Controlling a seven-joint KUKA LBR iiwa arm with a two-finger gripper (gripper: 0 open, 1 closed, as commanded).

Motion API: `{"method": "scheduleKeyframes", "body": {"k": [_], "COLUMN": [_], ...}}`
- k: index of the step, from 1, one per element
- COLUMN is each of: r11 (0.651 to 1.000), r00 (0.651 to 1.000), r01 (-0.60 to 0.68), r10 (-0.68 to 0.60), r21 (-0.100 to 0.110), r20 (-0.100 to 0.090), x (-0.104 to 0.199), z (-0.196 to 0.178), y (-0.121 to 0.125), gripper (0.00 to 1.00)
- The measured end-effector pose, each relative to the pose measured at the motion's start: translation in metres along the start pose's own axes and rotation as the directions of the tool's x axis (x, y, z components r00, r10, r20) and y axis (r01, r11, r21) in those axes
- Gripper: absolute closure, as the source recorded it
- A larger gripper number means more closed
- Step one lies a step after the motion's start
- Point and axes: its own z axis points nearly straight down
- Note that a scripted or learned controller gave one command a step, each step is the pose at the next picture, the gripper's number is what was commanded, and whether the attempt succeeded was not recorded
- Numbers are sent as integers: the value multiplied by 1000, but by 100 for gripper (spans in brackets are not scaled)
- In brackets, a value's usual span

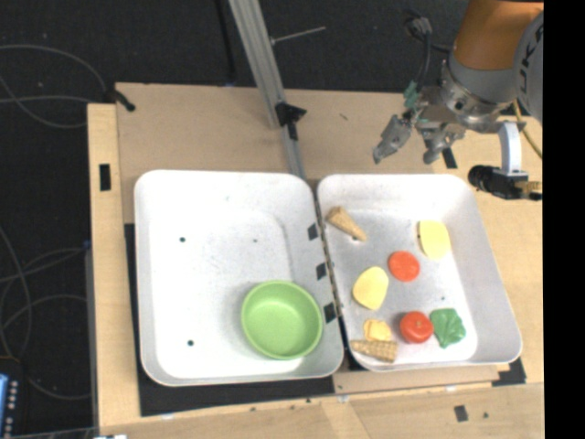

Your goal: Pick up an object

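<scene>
Viewing the pincer (413, 143), I see it spread wide and holding nothing, above the tabletop (201, 126) behind the right bin (489, 254), where a tomato (416, 326) lies.

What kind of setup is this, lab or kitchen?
Most likely a robot lab's pick-and-place bench, not a kitchen: two shallow white bins side by side on a board, toy food such as a tomato and a green bowl, and a grey-and-orange arm reaching in.
</scene>
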Motion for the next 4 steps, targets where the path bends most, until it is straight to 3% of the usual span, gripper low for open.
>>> {"method": "scheduleKeyframes", "body": {"k": [1,4], "r11": [1000,1000], "r00": [1000,1000], "r01": [0,-1], "r10": [0,1], "r21": [0,6], "r20": [1,2], "x": [0,0], "z": [0,180], "y": [0,8], "gripper": [0,0]}}
